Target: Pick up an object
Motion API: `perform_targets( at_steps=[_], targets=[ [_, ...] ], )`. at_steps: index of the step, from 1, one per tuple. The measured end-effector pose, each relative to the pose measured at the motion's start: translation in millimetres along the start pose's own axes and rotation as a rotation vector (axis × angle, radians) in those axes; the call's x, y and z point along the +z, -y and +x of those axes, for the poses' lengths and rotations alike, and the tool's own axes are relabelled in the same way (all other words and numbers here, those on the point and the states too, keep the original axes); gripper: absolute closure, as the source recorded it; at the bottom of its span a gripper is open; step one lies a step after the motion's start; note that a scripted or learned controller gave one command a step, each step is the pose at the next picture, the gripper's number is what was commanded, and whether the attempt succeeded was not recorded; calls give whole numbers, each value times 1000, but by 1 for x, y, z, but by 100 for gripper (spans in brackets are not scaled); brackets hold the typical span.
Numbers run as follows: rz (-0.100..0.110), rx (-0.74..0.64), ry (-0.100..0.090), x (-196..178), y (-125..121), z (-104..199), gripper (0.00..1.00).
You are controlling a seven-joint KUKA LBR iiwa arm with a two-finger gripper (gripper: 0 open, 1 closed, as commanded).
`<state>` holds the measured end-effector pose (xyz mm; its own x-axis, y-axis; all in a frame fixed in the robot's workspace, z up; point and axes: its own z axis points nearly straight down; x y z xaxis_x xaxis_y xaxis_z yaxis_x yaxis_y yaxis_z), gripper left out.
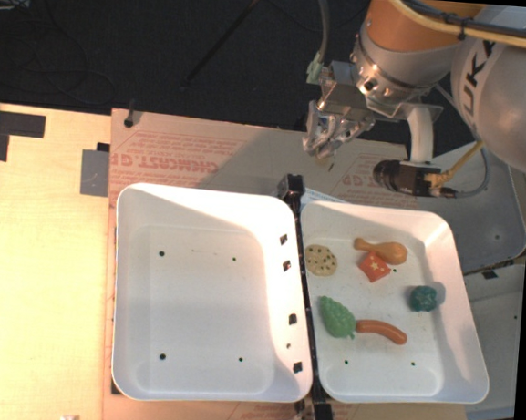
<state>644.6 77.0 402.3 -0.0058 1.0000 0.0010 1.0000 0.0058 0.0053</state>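
On the left of the bench, the left bin (201, 291) holds nothing I can pick; the candidates all lie in the right bin (451, 358). Going left to right there: a round speckled cookie (320, 260) close to the dividing rims, a green leafy piece (336, 317) below it, an orange-red sausage (381, 331) touching or just beside the green piece, a drumstick (383, 251) near the far wall, a small red block (374, 269) just under it, and a teal lump (424, 298) furthest right. All look like small toy foods: judged light, stiff plastic or rubber, likely smooth and a bit slippery, not fragile. The sausage seems the best target: long axis runs roughly left-right, tilted slightly down to the right, left end tucked against the green piece; take it across the narrow middle, fingers closing along the near-far direction. The drumstick also lies left-right, thin handle pointing left, bulb to the right; grip at the neck. The cookie lies flat and offers little edge, poor choice. The gripper (327, 139) hangs high above the cardboard beyond the bins' far edge, well apart from every object; its fingers point down with a narrow gap between them, nothing held. Descent and a shift toward the near right are needed before any grasp, so the pick is not yet begun
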Motion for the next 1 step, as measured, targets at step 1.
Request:
perform_targets(
  at_steps=[1],
  targets=[
    [13,1,1,53,1,55,100]
  ],
)
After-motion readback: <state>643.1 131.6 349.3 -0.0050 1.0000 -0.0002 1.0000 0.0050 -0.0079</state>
